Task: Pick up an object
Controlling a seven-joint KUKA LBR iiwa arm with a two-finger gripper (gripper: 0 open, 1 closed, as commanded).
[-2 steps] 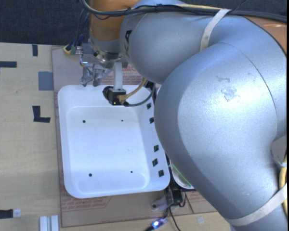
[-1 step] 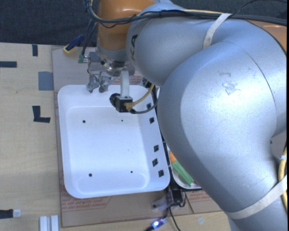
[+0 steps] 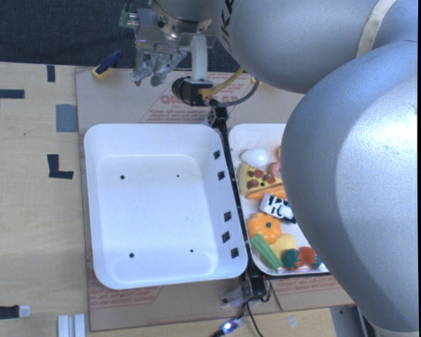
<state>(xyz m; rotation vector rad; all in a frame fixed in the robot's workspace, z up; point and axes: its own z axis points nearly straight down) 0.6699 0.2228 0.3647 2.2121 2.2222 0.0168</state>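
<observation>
My gripper (image 3: 151, 74) hangs high above the bench, beyond the far edge of the left bin (image 3: 91, 188), with its fingers apart and nothing between them. The right bin (image 3: 233, 129) holds several toy foods: a white egg (image 3: 255, 157), a pizza slice (image 3: 261, 180), a black-and-white piece (image 3: 277, 206), an orange pumpkin (image 3: 264, 227), a green vegetable (image 3: 264, 253), a yellow piece (image 3: 285, 243) and a red tomato (image 3: 306, 257). The grey arm (image 3: 351, 153) covers most of the right bin.
A small blue and yellow object (image 3: 107, 64) lies on the bench at the far left of the gripper. Black clips run along the divider (image 3: 226, 202) between the two bins. Cardboard (image 3: 126, 300) lies under the bins.
</observation>
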